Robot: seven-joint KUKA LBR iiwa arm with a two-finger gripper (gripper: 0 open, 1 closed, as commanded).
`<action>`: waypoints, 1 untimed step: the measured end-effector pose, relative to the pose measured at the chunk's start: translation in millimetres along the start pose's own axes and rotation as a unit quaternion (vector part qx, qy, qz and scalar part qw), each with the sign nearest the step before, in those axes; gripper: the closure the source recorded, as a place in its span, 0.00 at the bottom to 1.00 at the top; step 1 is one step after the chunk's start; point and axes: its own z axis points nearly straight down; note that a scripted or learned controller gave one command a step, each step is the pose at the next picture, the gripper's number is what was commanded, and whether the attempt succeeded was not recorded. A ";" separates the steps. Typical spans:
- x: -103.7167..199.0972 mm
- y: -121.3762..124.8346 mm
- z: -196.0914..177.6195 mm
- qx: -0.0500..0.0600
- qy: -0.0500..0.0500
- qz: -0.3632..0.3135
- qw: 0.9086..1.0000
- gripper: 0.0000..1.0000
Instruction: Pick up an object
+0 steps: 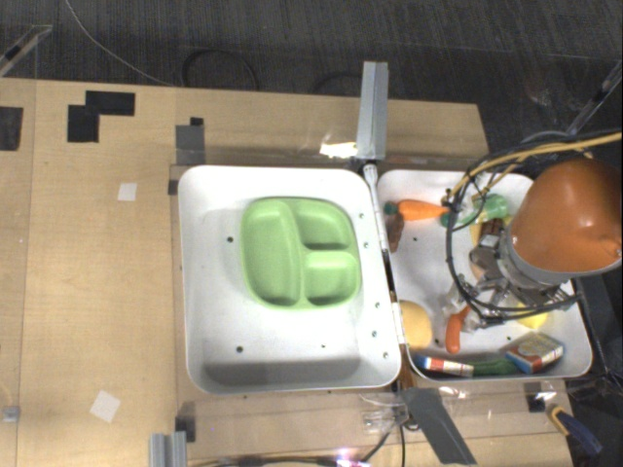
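A grey arm with an orange band [569, 214] reaches down into the right bin [582, 358], its gripper [477, 305] low among the clutter; whether it is open or closed cannot be told. Around it lie a carrot [421, 209], a yellow round fruit [415, 322], a red marker [443, 365] and a small blue-and-orange box [534, 353] whose printing is too small to read. The left bin [209, 348] holds a green divided plate [297, 251].

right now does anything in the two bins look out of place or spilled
Nothing stands out. The green divided tray lies flat in the left bin; the carrot and other small items lie loose in the right bin, none over a rim.
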 end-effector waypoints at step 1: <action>-50.9 -18.8 -129.4 -0.008 0.008 -0.006 1.000 1.00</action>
